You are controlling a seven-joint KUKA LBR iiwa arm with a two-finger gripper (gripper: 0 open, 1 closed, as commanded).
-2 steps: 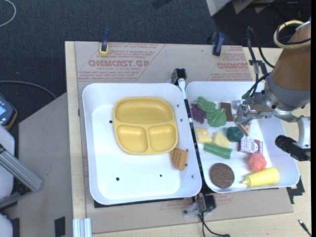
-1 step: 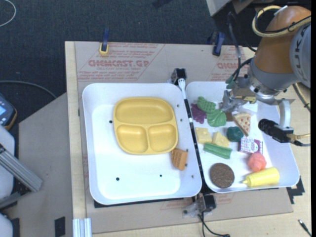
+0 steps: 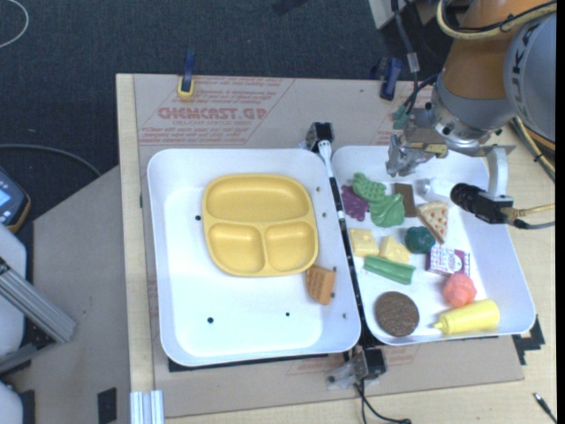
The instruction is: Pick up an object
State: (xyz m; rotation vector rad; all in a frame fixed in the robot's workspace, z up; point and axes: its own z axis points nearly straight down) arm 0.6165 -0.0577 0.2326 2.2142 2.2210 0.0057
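The right bin (image 3: 521,276) holds a crowd of small toy foods: a purple bunch of grapes (image 3: 353,203) by the dividing wall, two green leafy pieces (image 3: 378,198) beside it, a thin brown bar (image 3: 405,198), a tan pizza wedge (image 3: 434,218), a dark green lump (image 3: 420,238), pale yellow cheese blocks (image 3: 378,246), a green cucumber-like stick (image 3: 389,269), a small purple and white carton (image 3: 446,260), a pink-red ball (image 3: 458,289), a round brown cookie (image 3: 396,313) and a yellow squeeze bottle (image 3: 468,317) lying on its side near the front rim. The gripper (image 3: 404,161) hangs over the far end of this bin, just above the leafy pieces and the brown bar; its jaws point down, and whether they are wide or narrow cannot be told, with nothing seen between them. The left bin (image 3: 168,263) carries a yellow three-compartment tray (image 3: 260,223), and a small orange-brown waffle piece (image 3: 321,283) lies just beside the tray's near right corner. Both bins sit on a cardboard-covered tabletop (image 3: 221,113).
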